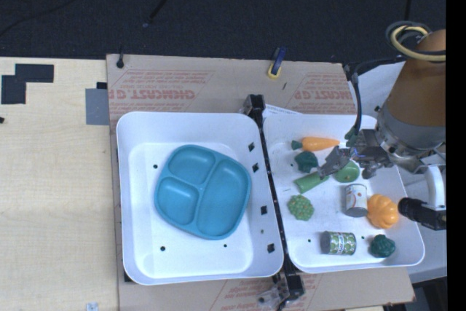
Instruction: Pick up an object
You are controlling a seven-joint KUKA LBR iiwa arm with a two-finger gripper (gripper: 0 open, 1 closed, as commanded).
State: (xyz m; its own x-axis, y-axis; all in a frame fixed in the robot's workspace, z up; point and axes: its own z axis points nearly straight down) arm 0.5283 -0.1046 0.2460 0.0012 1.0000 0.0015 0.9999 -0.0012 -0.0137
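Observation:
My gripper (354, 162) hangs low over the middle of the right bin (408, 258), open. Its two grey fingers (336, 159) stand apart on either side of a light green round piece (349, 173), which lies on the bin floor. Just left of it lie a green cucumber-like piece (309, 182), a dark green piece (306, 161) and an orange carrot (319, 143). Below the gripper stand a small tin can (355, 199) and an orange pumpkin (382, 210).
The left bin (135, 156) holds a blue divided plate (202, 190). In the right bin's front part are a light green broccoli (300, 207), a can on its side (338, 242) and a dark green broccoli (381, 247). A black divider (266, 186) separates the bins.

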